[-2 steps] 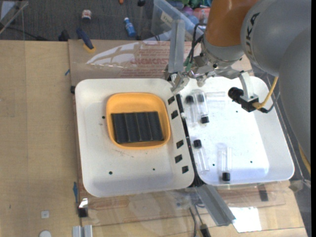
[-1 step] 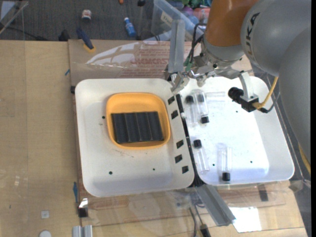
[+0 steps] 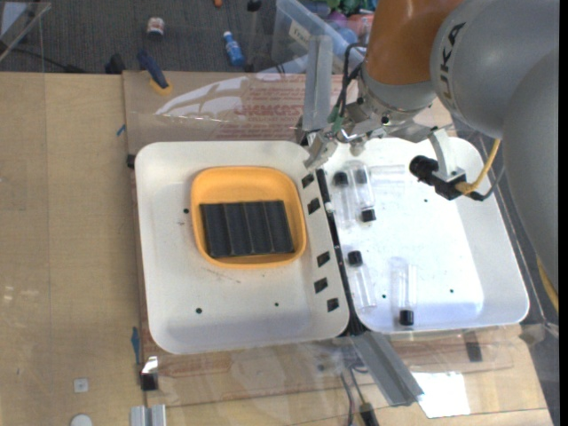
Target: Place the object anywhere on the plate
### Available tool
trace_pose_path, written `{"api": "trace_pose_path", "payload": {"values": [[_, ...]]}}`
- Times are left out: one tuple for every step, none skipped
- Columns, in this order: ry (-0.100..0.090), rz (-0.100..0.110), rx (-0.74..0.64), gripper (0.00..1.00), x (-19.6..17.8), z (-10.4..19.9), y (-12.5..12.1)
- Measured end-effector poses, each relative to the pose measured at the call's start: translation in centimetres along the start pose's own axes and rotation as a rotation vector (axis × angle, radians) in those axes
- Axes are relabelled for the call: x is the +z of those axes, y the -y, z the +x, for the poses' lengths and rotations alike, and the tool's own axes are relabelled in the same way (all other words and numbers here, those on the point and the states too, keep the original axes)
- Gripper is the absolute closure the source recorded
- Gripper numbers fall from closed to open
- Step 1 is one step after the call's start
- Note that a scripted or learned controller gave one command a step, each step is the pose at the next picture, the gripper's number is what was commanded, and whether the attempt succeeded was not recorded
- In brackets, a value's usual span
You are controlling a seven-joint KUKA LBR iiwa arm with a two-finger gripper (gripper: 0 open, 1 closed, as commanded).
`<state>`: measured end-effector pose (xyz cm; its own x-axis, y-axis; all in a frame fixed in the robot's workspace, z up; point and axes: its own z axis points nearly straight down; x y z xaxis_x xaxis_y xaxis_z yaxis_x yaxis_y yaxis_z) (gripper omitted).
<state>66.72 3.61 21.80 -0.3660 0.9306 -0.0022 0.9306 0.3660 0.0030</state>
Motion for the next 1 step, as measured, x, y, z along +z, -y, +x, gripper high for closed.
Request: {"api": "trace_pose_path", "payload": {"values": [[0.002, -0.004, -0.048, 0.00, -1.83, 0.24, -0.16]]}}
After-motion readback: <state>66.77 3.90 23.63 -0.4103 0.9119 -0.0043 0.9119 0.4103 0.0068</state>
